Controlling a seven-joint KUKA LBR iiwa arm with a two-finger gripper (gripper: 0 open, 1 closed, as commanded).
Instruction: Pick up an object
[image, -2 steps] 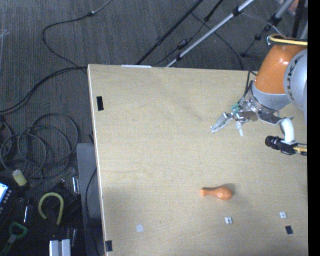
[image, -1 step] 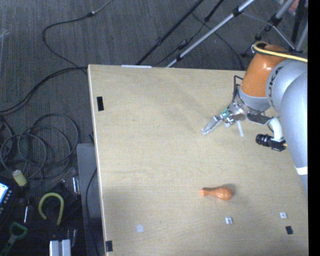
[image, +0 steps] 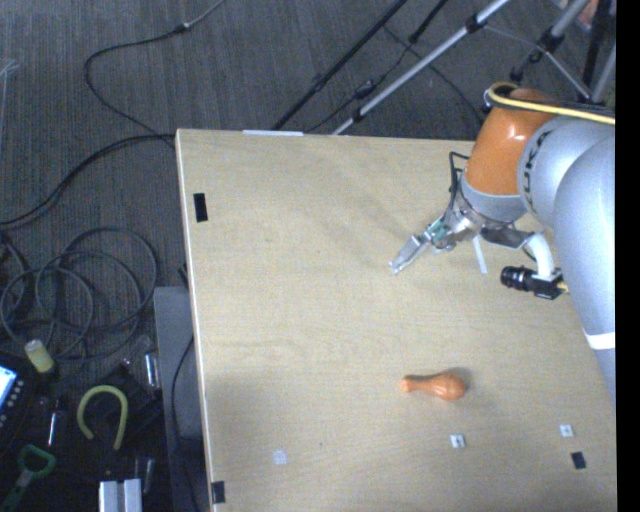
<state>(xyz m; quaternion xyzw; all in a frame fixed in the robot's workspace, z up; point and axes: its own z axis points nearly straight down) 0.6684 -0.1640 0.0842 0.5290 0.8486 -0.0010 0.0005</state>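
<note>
A small orange pear-shaped object (image: 436, 385) lies on its side on the tan bench top (image: 300, 300), toward the front right, with its narrow end pointing left. My gripper (image: 403, 259) hangs over the bench's right middle and points down-left from the orange-banded wrist (image: 500, 150). It is well behind the orange object and apart from it. I see nothing held at its tip.
Small black and white markers (image: 457, 440) dot the bench near its front edge, and another black marker (image: 200, 207) sits near the left edge. Cables (image: 90, 290) and tools lie on the floor to the left. Tripod legs (image: 420, 60) cross behind the bench.
</note>
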